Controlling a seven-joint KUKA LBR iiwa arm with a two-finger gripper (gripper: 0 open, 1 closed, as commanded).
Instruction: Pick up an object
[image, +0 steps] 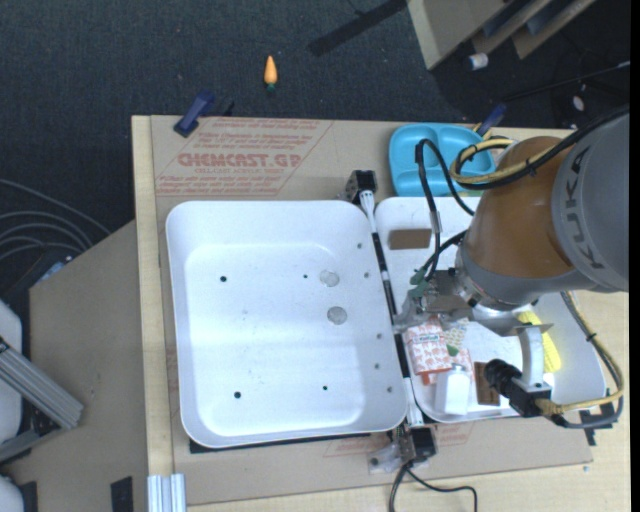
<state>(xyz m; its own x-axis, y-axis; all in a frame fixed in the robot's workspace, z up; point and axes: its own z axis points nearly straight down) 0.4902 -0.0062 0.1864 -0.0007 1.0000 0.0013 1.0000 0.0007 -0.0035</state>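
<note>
The gripper (432, 312) hangs just above a red-and-white packet (432, 350) in the right bin (400, 214), beside a white bottle (456, 390); finger spread cannot be told.

The arm (560, 220) has a grey cylindrical housing with dark "KUKA" lettering and a wide orange band (515, 225) above the wrist. Black and yellow cables (450, 165) loop along the band.
</note>
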